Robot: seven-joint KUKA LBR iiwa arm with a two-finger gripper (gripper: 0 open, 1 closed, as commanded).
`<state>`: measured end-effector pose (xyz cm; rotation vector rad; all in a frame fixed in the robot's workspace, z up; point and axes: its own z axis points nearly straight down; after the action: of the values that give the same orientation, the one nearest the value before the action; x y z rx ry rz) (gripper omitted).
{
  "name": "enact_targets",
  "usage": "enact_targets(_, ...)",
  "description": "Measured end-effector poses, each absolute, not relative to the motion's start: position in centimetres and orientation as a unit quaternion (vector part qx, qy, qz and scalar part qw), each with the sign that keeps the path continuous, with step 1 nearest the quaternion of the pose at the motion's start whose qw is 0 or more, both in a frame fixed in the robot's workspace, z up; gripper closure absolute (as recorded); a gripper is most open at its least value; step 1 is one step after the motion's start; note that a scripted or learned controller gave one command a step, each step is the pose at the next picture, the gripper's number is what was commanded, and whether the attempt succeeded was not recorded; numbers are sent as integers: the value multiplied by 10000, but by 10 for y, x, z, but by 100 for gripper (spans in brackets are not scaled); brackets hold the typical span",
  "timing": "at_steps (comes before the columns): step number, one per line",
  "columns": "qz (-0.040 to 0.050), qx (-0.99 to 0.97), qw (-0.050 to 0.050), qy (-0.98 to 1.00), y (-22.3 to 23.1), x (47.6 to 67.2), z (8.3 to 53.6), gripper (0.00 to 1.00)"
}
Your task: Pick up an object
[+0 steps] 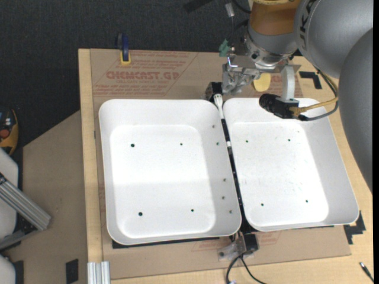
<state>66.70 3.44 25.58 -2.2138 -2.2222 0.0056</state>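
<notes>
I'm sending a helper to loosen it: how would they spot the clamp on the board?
Start at the brown board that the left bin rests on. Follow the board's far edge to just beyond that bin's far left corner: the clamp sits there. It is the only blue-and-yellow piece on that edge.

Small roundish pale-yellow obj (261, 82), partly hidden, at far rim of right bin (284, 176).

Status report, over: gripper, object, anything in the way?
Gripper over right bin's far corner, by the seam. Pale yellow thing beside it, grasp unconfirmed. Nothing seen in the way.
</notes>
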Motion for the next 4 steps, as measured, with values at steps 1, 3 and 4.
enact_targets(1, -21, -7066, -18, -7076, 43, 667, 290, 100)
enact_targets(3, 2, -7127, -67, -7014, -111, 636, 375, 100)
enact_targets(4, 24, -7064, 33, -7078, -82, 666, 290, 100)
